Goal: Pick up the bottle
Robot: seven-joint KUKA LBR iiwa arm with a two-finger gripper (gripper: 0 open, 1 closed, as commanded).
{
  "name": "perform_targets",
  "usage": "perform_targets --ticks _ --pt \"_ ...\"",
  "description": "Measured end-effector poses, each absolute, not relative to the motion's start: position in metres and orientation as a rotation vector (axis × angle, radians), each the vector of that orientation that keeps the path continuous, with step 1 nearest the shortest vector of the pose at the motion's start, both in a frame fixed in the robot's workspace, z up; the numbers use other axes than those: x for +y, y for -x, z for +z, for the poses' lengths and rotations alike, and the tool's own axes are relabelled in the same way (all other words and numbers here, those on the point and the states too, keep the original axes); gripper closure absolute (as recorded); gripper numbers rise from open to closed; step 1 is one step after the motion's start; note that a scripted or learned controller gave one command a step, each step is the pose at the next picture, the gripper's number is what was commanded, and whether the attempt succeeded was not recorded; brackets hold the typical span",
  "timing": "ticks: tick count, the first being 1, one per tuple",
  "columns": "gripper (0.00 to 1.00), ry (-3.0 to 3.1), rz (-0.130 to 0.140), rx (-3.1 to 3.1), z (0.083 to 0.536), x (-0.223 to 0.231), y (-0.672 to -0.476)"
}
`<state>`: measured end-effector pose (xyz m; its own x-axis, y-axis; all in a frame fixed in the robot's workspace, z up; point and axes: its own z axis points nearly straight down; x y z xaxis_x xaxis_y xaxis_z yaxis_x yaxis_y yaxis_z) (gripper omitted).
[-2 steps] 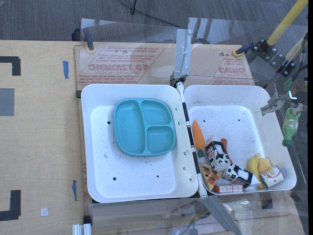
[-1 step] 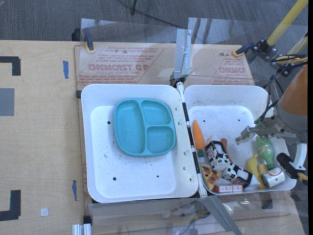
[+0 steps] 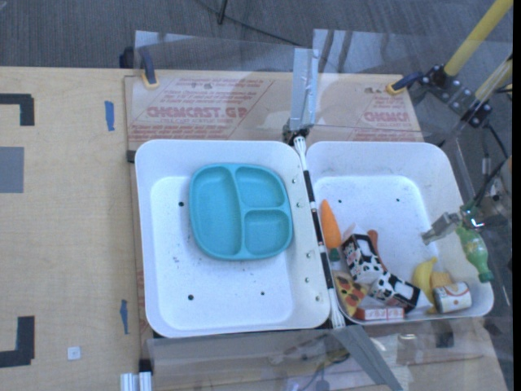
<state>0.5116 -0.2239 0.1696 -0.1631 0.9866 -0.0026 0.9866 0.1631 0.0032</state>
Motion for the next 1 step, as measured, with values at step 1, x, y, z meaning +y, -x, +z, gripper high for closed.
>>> perform_targets --ticks 1 --pt "0.00 -2.053 0.001 2.374 0.2107 -0.2242 -0.5075"
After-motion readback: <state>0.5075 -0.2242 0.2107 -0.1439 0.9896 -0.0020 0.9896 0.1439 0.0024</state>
